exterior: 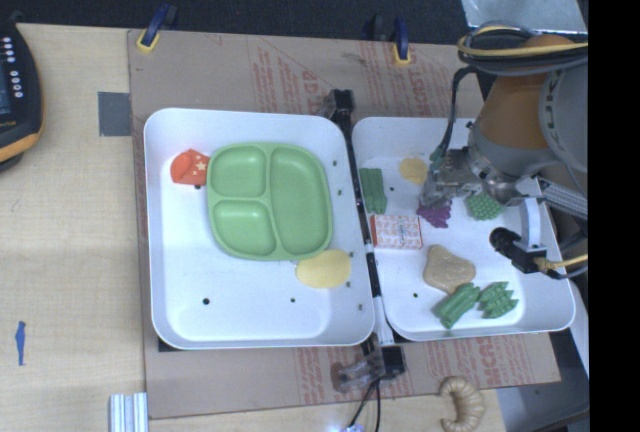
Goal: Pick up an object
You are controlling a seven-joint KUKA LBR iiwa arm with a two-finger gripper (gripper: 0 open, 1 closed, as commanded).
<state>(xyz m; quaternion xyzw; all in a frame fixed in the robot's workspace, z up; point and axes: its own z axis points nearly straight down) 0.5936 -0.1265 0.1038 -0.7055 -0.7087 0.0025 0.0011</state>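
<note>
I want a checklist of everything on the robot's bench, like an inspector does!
Surface: left bin and right bin side by side on brown board.
Job's things: green divided plate, red piece, yellow piece in left bin; purple piece, pink box, tan piece, green toys in right bin.
Clutter: nothing seen.
Grippers: gripper low in right bin, above purple piece.
Cables: black cable by arm.
Surroundings: blue clamps.

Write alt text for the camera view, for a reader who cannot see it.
A grey-and-orange robot arm reaches from the right, its pincer low over a purple toy in the right white bin, among green, tan and yellow toys. The left bin holds a green divided plate, a red toy and a yellow one.
</note>
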